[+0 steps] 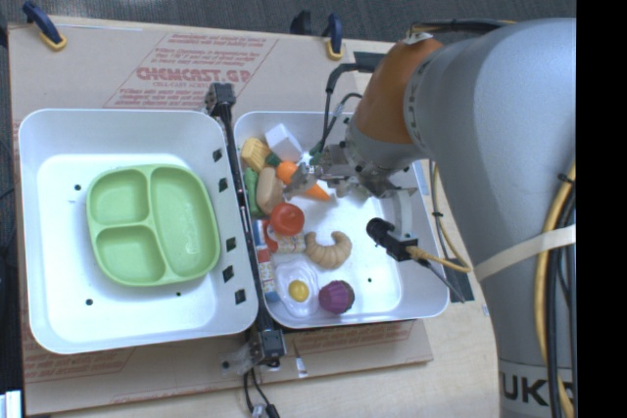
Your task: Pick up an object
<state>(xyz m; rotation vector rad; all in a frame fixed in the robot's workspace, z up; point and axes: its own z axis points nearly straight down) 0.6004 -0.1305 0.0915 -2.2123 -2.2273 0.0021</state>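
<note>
Seen from above, a cardboard sheet (118,64) printed in red and pinned by blue clamps (44,26) covered the surface and carried two shallow white bins side by side. The left bin (39,289) held a pale green divided plate (152,222), lying flat near its middle. The right bin (411,294) was crowded with toy food, most of it along its left side. A yellow piece (255,152) and a white card (279,136) lay toward the far end, and a tan piece (267,191) lay against the left wall. A red tomato (286,218) sat just nearer the camera, with a croissant (331,250) near the middle. A fried egg (298,291) and a purple piece (336,297) lay side by side at the near end. A small orange piece (286,171) lay just left of the jaws. An orange carrot (318,193) lay tilted just beside them on their near side, though whether it touched them could not be told. The grey arm (490,142), its orange band (387,98) above the wrist, reached in from the right and hung low over the far half of the right bin. The jaws were down among the toys, and whether they were open or closed could not be made out.
</note>
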